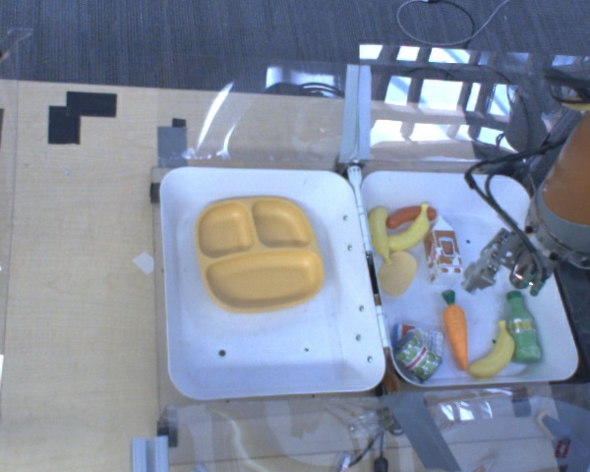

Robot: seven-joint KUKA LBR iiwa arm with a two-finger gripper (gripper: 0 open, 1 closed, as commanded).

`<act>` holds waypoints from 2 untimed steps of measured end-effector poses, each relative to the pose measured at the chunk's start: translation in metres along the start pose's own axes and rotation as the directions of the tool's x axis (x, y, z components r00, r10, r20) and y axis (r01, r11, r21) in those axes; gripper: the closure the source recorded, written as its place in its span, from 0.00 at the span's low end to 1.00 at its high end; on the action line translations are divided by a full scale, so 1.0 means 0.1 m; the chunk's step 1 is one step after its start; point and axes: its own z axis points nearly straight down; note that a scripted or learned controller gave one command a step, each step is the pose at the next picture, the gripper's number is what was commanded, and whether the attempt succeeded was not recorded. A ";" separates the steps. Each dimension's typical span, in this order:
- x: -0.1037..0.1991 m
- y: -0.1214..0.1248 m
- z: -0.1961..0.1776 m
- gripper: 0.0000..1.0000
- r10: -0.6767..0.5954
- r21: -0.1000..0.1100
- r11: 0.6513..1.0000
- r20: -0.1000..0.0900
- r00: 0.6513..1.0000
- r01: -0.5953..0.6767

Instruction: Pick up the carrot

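Note:
An orange carrot [456, 333] with a green top lies lengthwise in the right bin [560, 362], near its front. My gripper [500, 268] hangs above the bin, up and to the right of the carrot's green end and apart from it. Nothing shows between its fingers, which appear spread.
In the right bin lie a banana [378, 234], a hot dog [407, 217], a tan pear-like piece [398, 273], a small carton [442, 252], a foil packet [418, 350], a second banana [496, 354] and a green bottle [522, 328]. A yellow divided plate [260, 252] sits in the left bin [187, 362].

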 end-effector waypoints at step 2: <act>-0.07 -0.01 1.10 0.00 -0.013 -0.001 1.000 0.000 1.000 0.013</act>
